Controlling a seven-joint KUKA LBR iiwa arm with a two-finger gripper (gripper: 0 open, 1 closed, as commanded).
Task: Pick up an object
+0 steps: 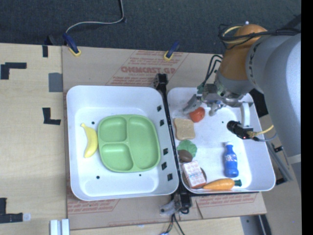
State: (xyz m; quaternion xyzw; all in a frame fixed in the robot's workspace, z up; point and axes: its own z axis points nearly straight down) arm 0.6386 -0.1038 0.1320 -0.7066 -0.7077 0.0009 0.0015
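My gripper hangs over the back of the right bin, its two fingers spread open. A small red tomato-like object lies on the bin floor just below and between the fingertips; neither finger visibly pinches it. Close in front of it sits a tan slice of toast. Further forward lie a green leafy piece, a brown lump, a small printed box, an orange carrot and a blue bottle.
The left bin holds a green divided plate and a yellow banana beside it. The grey arm with its orange band covers the right bin's back right corner. A black fitting sticks out near the bin's right side.
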